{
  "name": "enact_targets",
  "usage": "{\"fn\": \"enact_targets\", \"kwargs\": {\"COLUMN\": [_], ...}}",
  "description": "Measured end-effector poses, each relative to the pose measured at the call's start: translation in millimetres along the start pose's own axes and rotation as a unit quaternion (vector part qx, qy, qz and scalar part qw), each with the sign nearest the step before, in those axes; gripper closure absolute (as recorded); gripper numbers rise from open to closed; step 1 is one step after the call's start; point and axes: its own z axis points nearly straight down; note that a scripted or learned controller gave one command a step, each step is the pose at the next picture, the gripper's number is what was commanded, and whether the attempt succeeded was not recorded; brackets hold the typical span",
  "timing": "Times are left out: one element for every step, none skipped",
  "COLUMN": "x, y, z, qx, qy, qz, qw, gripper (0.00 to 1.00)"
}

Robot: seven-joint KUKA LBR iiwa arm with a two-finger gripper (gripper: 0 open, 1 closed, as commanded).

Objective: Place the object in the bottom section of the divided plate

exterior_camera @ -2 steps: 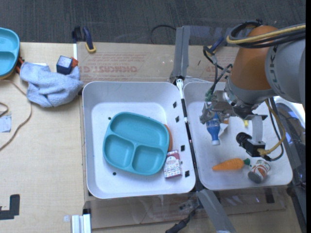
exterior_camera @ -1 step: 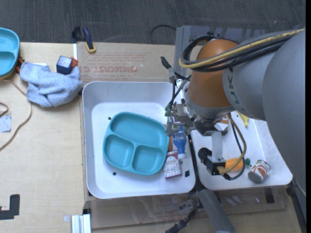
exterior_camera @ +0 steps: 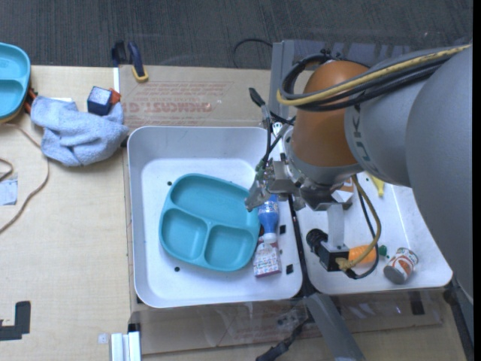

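Plastic bottle [exterior_camera: 268,218], small, with a blue body and a white cap end, lies just off the right rim of the teal divided plate [exterior_camera: 207,232] in the left bin [exterior_camera: 146,224]. The tool [exterior_camera: 263,194] sits directly above its upper end, under the orange band of the arm [exterior_camera: 331,119]. Whether the tool is spread or closed on the bottle cannot be told from this angle, because the wrist hides it.

The bottle looks light and rigid, with a smooth, probably slippery skin. Being round, it will likely roll if nudged sideways. My judgement is that the best hold is across the middle of the body, pinched square to its long axis, so it cannot pivot or squirt out.

A flat packet [exterior_camera: 267,263] with red print lies just below the bottle, touching or nearly so, and it could get dragged along.

The plate has 3 compartments: 1 large one at the top and 2 smaller ones along the lower edge. The bottle is outside all 3.

In the right bin [exterior_camera: 421,262] lie an orange object [exterior_camera: 363,254] and a small can [exterior_camera: 400,265], well apart from the bottle.
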Motion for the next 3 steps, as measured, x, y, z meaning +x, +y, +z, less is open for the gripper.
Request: {"fn": "enact_targets", "kwargs": {"x": [-1.6, -1.5, -3.3], "y": [0.6, 0.6, 1.4], "z": [-8.4, -8.4, -16.8], "qx": [0.001, 0.001, 0.001], "qy": [-0.001, -0.001, -0.001], "qz": [0.001, 0.001, 0.002], "qw": [1.0, 1.0, 1.0], "gripper": [1.0, 0.0, 1.0]}}
